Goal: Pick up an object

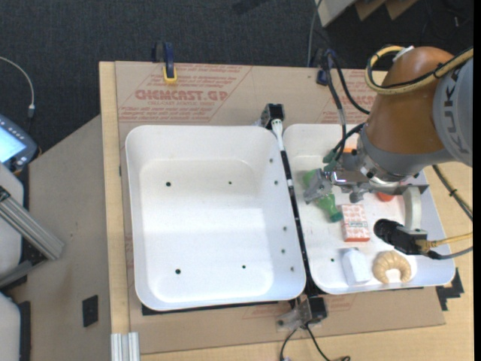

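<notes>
Two white bins (150, 224) sit on a brown board (225, 81). The arm (409, 104) bends low over the right bin; its gripper (331, 190) pinches a green toy (325, 198).

grey arm (451, 119), orange band (409, 100)

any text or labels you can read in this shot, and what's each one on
"CHEMCAST GP": red print on the brown board under the bins, behind the left bin.
Smaller red line beneath it: too blurred to read.
Red and white packet in the right bin: printing too small to read.
</notes>
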Robot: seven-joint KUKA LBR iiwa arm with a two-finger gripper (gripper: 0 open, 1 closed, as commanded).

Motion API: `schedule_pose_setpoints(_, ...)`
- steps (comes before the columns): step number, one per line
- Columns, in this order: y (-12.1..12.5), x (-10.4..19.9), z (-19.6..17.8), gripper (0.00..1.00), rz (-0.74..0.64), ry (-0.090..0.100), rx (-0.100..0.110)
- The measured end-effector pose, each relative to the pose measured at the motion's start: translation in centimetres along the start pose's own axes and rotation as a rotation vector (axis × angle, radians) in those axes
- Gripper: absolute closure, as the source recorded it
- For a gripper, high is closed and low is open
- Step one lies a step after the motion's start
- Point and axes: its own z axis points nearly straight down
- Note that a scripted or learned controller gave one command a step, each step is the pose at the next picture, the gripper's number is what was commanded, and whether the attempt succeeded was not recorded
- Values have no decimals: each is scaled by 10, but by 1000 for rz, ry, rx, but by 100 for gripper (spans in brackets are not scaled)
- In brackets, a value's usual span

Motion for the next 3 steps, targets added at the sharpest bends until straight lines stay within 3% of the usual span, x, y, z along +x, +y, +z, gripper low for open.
schedule_pose_setpoints(1,43,5,23,0,-9,3,-12)
schedule_pose_setpoints(2,4,-16,-88,0,-5,2,-21)
schedule_pose_setpoints(3,4,-14,-81,0,-7,3,-11)
